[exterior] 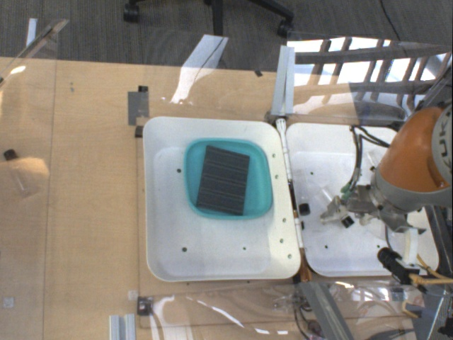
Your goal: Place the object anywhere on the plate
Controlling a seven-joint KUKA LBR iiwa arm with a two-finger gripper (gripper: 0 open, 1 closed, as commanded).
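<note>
The dark ribbed block lies flat on the teal plate, well inside its rim, in the left bin. My tool hangs over the right bin, well apart from the block; its fingers look blurred, so I cannot tell their spread. Both bins sit on the desk.

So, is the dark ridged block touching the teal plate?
Touching. The camera view shows the dark ridged block lying flat on the teal plate, inside its rim.
</note>
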